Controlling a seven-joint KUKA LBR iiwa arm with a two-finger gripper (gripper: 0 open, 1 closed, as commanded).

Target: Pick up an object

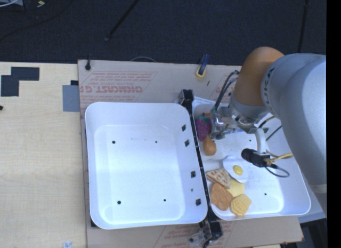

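Observation:
The right bin [277, 201] holds several toy foods: a purple piece [202, 127] at its upper left, an orange-brown egg-shaped piece [210, 146] below it, a fried egg [236, 169], a toast slice [218, 177], a yellow block [236, 188], an orange cookie [220, 197] and a waffle [241, 205]. My gripper [217, 129] reaches down into the bin's upper left part, just right of the purple piece and above the egg-shaped piece. The wrist hides how the fingers stand.
The left bin [139, 161] lies beside the right one, with black clips [193, 174] along the shared rim. The grey arm [298, 108] with its orange band [256, 79] covers the right bin's upper right. A blue and yellow clamp [202, 66] sits at the board's back edge.

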